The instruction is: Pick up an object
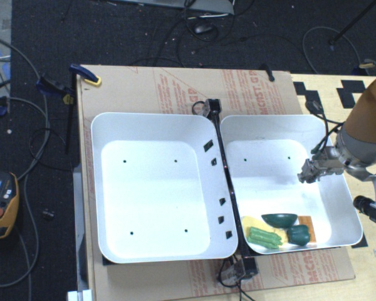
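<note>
Bench: two bins. Objects (280, 229) crowd the right bin's (263, 133) front edge. Gripper (307, 174) hovers near its right wall; grip state undeterminable. Descend squarely onto one item, clear of neighbours.

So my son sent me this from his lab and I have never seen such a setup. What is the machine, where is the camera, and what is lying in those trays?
The camera sits above a bench and looks down at a slant. The grey arm with an orange band entering from the right is a robot arm; its gripper hangs over the right white bin. Nothing can be seen held in it. In that bin's near corner lie a few small things: a green ridged piece, a dark green bowl-like piece, a teal lump, a yellow scrap and an orange-brown block. The left white bin sits beside it.
</note>
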`<state>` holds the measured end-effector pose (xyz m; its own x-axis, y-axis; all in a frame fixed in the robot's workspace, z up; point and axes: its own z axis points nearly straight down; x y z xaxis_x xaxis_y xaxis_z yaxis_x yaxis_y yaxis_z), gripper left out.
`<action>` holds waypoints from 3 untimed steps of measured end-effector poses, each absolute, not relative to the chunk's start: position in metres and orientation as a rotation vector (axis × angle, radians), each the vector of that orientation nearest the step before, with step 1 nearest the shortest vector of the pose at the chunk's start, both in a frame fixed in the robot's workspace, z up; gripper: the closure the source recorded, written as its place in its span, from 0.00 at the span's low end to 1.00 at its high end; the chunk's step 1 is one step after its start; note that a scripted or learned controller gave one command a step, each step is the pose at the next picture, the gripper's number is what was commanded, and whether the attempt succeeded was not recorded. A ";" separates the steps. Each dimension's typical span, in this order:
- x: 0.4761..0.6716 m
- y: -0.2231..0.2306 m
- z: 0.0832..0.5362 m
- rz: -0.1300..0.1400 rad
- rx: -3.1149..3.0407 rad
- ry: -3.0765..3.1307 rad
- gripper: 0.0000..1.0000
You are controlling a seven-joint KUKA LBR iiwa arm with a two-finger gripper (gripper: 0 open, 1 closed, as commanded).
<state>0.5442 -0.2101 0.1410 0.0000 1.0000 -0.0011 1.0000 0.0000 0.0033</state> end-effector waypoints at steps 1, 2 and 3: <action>0.537 -0.211 0.187 0.003 2.219 2.219 1.00; 0.538 -0.211 0.217 0.002 2.220 2.220 1.00; 0.551 -0.155 0.209 0.001 2.216 2.228 1.00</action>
<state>0.5512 -0.1553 0.2088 -0.0052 1.0000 0.0013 1.0000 0.0052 -0.0001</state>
